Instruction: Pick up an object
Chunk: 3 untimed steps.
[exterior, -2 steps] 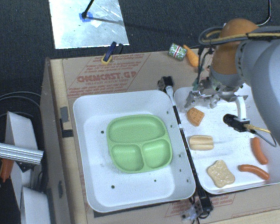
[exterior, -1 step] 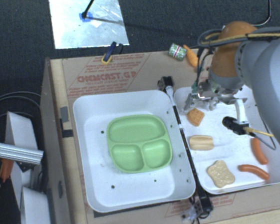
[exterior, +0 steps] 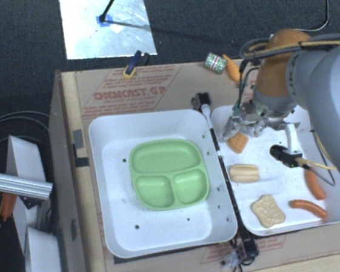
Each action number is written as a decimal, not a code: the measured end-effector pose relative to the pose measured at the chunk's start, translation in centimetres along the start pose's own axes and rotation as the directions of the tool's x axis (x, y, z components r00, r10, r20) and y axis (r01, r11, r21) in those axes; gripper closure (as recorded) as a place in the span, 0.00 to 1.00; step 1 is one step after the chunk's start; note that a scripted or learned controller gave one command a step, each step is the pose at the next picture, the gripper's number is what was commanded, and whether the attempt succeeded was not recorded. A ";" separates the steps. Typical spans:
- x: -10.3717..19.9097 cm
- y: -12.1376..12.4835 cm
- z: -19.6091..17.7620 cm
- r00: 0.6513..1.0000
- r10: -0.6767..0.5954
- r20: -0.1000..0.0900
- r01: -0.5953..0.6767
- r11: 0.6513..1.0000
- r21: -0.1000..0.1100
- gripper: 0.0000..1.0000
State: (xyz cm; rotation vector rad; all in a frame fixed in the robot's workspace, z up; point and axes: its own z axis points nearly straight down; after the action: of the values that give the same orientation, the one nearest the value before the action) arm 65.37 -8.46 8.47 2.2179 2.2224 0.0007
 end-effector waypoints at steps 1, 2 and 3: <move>-0.2 1.6 -0.1 1.000 -0.003 0.000 0.003 1.000 -0.001 0.00; -0.1 0.9 0.0 1.000 0.000 0.000 0.000 1.000 0.000 0.00; 0.0 -0.5 0.0 1.000 0.001 0.000 -0.001 1.000 0.000 0.00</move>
State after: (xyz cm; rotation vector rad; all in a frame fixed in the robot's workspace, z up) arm 64.91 -8.42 8.48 2.2189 2.2214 0.0008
